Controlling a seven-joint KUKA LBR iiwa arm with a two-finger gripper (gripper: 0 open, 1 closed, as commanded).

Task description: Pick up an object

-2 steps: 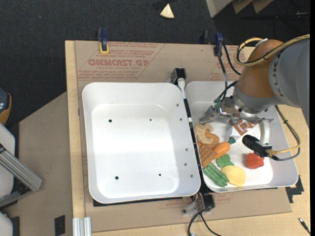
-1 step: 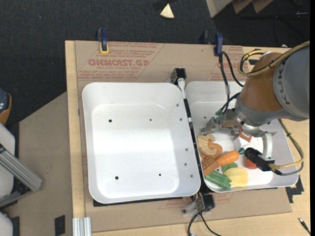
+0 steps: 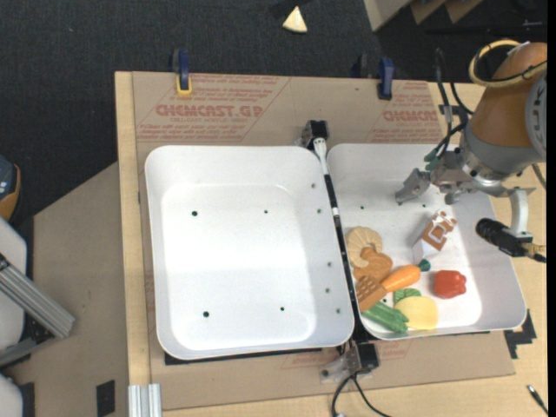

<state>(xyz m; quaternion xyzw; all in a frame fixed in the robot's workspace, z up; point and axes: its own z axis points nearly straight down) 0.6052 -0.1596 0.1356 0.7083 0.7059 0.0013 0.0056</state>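
Gripper hovers with jaws spread wide, holding nothing, above right bin; small box lies just below it, so best descend straight, centred, before closing.

Left bin: floor bare, you get open passage across it. Right bin: upper floor open, but end effector hangs low over upper right. Lower half crowded: toy carrot, red pepper, yellow piece, green pod, tan pieces touching or just beside each other. Small brown-white box stands apart, room around it. Ridge between bins blocks sideways sweep.
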